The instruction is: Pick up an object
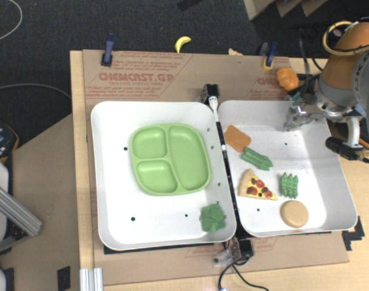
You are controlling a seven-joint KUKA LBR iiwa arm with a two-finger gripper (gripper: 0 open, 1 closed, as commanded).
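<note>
The cardboard sheet (pixel 142 77) on the surface reads "CHEMCAST GP" in faded red print at its far edge. The left bin (pixel 111 162) holds a green divided plate (pixel 170 159) and a green leafy piece (pixel 213 217). The right bin (pixel 324 180) holds a brown slice (pixel 237 138), green pod (pixel 256 158), pizza slice (pixel 255 186), ridged green piece (pixel 289 185) and tan round (pixel 294 213). The gripper (pixel 295 115) hangs over the right bin's far right corner; whether it is apart or together I cannot tell.

1 fixed camera looks down at a slant from above the bench (pixel 81 162). It takes in both white bins (pixel 111 180) whole.
</note>
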